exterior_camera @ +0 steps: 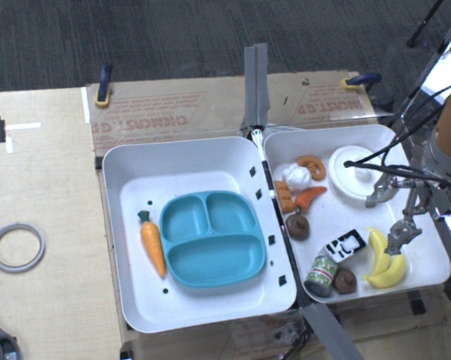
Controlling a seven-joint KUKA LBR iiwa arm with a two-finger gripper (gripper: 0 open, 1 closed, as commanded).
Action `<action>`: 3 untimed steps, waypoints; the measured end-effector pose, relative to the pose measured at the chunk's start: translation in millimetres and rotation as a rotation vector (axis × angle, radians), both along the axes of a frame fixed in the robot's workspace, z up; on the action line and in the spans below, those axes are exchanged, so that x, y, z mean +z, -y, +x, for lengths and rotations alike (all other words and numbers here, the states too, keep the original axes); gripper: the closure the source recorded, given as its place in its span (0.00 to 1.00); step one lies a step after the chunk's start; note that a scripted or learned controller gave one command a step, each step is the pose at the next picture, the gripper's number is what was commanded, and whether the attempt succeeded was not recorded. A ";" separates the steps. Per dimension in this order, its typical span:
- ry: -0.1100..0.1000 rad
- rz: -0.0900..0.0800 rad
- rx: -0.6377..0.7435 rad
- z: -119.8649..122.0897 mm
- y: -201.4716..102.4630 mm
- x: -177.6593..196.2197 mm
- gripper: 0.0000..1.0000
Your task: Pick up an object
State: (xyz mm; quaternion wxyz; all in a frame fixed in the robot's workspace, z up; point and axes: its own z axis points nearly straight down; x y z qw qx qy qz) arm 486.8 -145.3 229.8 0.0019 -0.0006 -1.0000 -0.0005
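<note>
In the right bin [433, 271], the yellow banana [385, 263] lies by the near wall. The gripper [395, 214] hangs just above the banana, fingers open, holding nothing. Both bins sit on brown cardboard [174, 111] on a pale wooden bench [37, 176]. Past the bench is dark carpet [165, 24].

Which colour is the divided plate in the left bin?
Light blue plate; camera view.

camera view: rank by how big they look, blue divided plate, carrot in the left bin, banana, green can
1. blue divided plate, by far the largest
2. banana and carrot: they look about alike in length, so I will not rank them
3. green can, the smallest
</note>
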 end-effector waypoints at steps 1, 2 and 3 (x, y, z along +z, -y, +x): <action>0.020 -0.005 0.023 55.8 -31.0 -116.5 0.00; 0.025 -0.003 0.053 152.8 -27.9 -123.0 0.00; 0.031 -0.010 -0.073 146.8 -32.0 -122.5 0.00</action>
